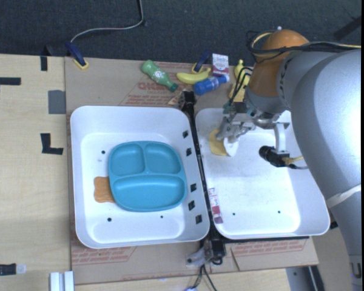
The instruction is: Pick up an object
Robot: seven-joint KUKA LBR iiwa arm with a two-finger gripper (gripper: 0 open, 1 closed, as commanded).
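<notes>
Left bin (85,162): it carries a blue divided plate (147,176) near its middle. A flat orange-brown piece (102,190), perhaps toy toast, pokes out from under the plate's rim at nine o'clock.

Bench clutter: past the bins, at about twelve o'clock from the seam between them, lie a green bottle (158,75), a toy banana (193,76), a blue bottle (207,85) and a small red-and-white carton (220,61). None of these sits in a bin.

Right bin (261,193): its floor is mostly bare. A small yellowish object (218,146) with a white part lies toward the bin's ten o'clock corner, close to the centre wall. A dark fitting (273,156) hangs from the arm over the bin at about two o'clock.

Gripper (232,137): it is down at the yellowish object, fingertips at or just touching the object's upper right side. Glare and the arm's bulk blur the tips, so I cannot tell whether the fingers stand apart or together, nor whether anything sits between them.

Task progress: the approach looks done, since the gripper is low over a target. The object rests on the bin floor, so a secure grasp and the lift are probably still to come.
</notes>
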